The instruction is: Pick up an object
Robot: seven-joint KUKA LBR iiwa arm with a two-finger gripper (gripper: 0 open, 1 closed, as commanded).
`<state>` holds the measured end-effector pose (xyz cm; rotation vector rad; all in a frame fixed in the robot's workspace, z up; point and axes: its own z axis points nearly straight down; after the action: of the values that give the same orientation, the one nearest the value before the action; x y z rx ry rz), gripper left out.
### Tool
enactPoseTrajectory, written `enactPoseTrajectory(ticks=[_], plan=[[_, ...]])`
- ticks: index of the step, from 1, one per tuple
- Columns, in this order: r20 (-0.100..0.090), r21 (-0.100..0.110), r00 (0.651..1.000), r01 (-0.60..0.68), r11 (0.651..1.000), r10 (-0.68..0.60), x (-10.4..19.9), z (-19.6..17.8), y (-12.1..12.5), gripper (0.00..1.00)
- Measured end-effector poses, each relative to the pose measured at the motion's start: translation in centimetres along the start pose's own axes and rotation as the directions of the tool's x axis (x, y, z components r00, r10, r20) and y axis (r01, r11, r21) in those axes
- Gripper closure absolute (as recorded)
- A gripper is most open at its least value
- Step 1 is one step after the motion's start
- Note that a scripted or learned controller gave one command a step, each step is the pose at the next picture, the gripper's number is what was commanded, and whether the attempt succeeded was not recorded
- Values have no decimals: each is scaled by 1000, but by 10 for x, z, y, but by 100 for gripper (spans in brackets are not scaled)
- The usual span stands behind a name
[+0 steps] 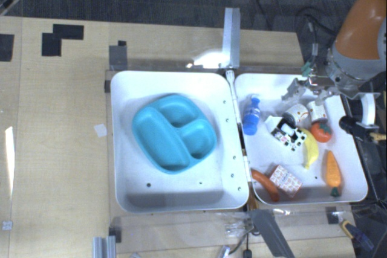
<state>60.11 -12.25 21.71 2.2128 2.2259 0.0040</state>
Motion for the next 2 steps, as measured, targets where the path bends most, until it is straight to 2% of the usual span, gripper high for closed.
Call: enactPoseTrajectory(ticks=[1, 2], plan=[[0, 1, 996, -91, 996, 91, 16, 119, -32, 0], [0, -5, 996, -91, 996, 91, 17, 108, -29, 100]])
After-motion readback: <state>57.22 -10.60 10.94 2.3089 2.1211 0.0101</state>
